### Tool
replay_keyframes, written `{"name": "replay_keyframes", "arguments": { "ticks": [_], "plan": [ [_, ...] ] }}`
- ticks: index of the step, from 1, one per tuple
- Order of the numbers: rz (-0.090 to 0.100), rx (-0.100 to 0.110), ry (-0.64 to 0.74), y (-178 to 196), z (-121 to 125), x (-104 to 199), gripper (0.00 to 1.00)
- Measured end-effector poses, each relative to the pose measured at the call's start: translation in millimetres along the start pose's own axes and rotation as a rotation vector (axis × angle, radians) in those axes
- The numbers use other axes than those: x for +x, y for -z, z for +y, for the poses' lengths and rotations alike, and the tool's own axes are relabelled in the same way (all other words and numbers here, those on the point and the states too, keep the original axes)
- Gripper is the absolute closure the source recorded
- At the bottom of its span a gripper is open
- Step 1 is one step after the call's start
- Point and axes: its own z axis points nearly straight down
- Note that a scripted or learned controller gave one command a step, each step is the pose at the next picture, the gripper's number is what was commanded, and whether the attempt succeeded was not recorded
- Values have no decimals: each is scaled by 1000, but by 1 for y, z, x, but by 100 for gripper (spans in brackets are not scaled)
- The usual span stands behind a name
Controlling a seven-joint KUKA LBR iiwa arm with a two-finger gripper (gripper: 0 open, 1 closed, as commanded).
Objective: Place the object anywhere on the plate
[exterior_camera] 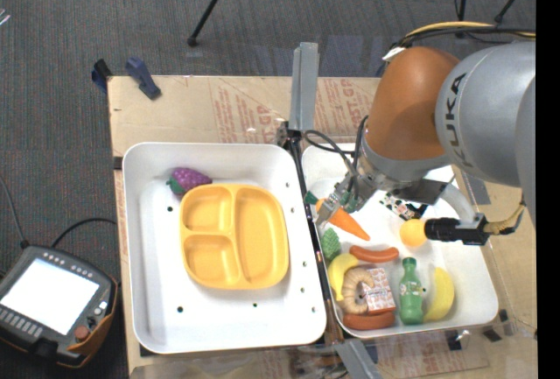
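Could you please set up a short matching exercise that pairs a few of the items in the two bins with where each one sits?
Things:
1. toy grapes
2. yellow divided plate
3. toy carrot
4. green bottle

Places:
A. middle of the left bin
B. right bin, just below the end effector
C. left bin, touching the plate's upper left edge
D. right bin, near its front edge

Pairs: 1-C, 2-A, 3-B, 4-D
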Motion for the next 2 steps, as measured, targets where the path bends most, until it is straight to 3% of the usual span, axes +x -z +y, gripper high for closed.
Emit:
{"name": "replay_keyframes", "arguments": {
  "ticks": [1, 2],
  "plan": [
    [1, -1, 237, 0, 40, 72, 100],
    [0, 0, 237, 0, 39, 72, 0]
  ]
}}
